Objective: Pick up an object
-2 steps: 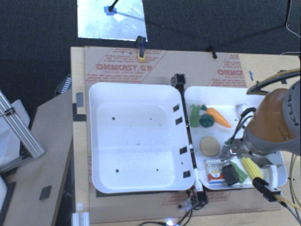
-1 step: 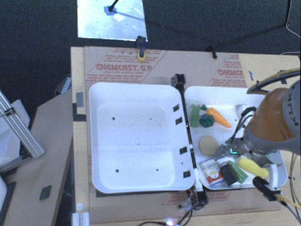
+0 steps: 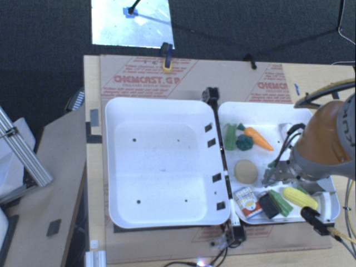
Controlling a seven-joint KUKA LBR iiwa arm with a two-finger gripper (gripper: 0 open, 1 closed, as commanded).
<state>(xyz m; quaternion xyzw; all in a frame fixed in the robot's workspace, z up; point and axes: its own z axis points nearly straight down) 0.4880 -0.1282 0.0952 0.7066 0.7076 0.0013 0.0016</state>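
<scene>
Over in the right-hand white plastic bin [image 3: 228,113], just below the orange toy carrot [image 3: 258,138], sits a round tan ball-shaped thing [image 3: 246,171] that's probably light and smooth-ish, so I'd pinch across its middle; tool [image 3: 271,175] beside it, grip state unclear.

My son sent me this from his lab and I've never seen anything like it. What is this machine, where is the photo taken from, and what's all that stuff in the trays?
The picture comes from one camera fixed above a bench, looking down at a slant. The grey and orange shape at the right is a robot arm, reaching in over the right bin. Its gripper hangs low among the objects; I cannot tell whether it holds anything. That bin contains toy-like items: a carrot, a dark green piece, a tan round object, a small printed box, and a yellow corn cob. The left bin sits beside it.
</scene>
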